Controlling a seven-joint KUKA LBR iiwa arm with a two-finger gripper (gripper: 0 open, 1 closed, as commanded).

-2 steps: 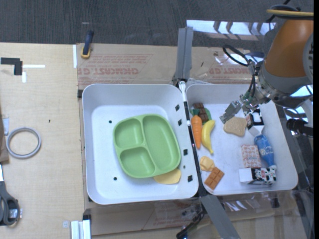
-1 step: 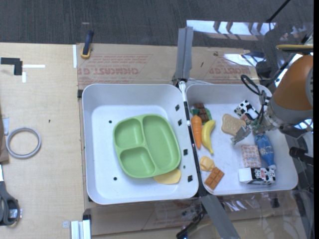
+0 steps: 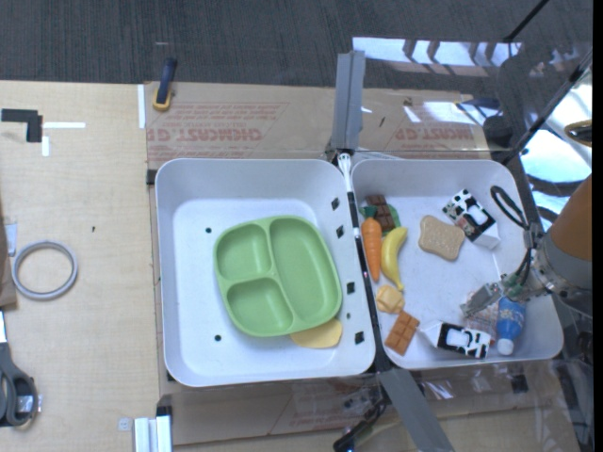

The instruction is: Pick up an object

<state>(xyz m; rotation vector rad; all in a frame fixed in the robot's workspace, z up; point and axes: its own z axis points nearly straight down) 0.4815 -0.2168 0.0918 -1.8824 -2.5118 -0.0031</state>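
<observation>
Claw [image 3: 482, 299] blurred low in right bin [image 3: 429, 179]; arm [image 3: 573, 243] cut off.

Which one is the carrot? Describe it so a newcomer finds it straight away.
Look in the right bin, along its left wall. The carrot lies there lengthwise, touching the yellow banana on its right. It is the only long orange piece tapering to a point.

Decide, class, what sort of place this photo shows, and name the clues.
Most likely a robot lab test bench, not a kitchen: two white bins side by side, toy food such as a carrot and banana, and a robot arm reaching in.
</observation>
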